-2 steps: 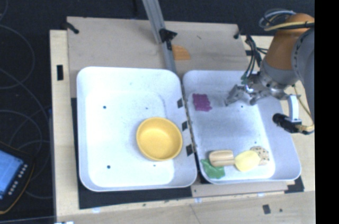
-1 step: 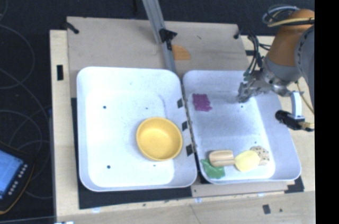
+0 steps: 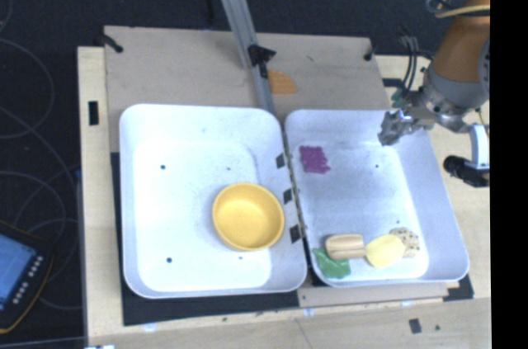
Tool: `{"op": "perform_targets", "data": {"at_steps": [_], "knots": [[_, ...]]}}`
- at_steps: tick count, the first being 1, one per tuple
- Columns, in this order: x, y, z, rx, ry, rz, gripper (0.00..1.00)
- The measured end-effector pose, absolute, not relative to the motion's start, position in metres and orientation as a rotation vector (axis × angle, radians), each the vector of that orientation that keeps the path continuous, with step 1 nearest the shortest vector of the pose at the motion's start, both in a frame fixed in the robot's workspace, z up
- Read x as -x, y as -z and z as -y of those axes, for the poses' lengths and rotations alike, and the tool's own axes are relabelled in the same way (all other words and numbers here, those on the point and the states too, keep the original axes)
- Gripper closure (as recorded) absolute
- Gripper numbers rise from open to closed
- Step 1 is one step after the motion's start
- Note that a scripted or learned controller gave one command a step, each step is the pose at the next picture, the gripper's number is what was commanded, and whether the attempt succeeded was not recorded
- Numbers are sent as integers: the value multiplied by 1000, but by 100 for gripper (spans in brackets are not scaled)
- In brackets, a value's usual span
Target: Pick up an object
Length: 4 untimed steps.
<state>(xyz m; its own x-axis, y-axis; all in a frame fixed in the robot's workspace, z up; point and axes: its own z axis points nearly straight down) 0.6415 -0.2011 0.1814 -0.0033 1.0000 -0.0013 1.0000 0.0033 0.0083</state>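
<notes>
The claw (image 3: 394, 129) hangs over the right shallow white bin's (image 3: 429, 182) far right corner; I cannot tell its opening, and nothing visible is in its grasp.

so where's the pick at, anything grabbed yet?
Nothing looks picked yet. The claw sits over the right bin at its far right corner, with no object seen in it. The purple piece, tan block and yellow item lie in that bin. Approach, grasp and lift all remain.

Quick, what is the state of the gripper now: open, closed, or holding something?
Gripper: cannot be told; it is above the right bin's far right corner, with no object seen in it.
</notes>
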Motion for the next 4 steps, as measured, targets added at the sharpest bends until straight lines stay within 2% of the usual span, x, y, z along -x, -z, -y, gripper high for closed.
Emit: {"op": "perform_targets", "data": {"at_steps": [1,2,3,4], "knots": [[-643,-236,202,-2211,-7,-2222,100],[-652,-229,145,-2214,-2,-2229,100],[-652,-226,86,-2214,-2,-2230,100],[-668,-234,35,-2212,-5,-2229,100]]}}
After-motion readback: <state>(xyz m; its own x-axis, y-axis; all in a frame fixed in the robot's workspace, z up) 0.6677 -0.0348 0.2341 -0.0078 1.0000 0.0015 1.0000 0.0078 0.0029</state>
